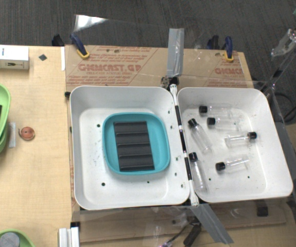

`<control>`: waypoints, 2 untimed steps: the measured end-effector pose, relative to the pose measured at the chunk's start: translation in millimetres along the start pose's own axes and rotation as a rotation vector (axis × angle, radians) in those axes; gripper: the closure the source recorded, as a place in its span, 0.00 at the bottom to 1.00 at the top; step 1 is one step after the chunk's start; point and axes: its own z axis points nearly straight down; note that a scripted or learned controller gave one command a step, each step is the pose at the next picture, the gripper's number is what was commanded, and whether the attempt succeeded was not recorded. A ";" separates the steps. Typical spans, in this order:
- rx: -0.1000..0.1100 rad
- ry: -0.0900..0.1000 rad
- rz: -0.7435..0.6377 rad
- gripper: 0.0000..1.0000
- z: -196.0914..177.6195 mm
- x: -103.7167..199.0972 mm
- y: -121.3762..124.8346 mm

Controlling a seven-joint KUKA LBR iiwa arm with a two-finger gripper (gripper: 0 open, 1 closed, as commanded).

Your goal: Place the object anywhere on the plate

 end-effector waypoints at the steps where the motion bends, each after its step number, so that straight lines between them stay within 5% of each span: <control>1: 0.000 0.000 0.056 0.00 -76.3 -0.8 0.4; 2: 0.001 0.000 0.056 0.00 -76.0 -0.5 0.4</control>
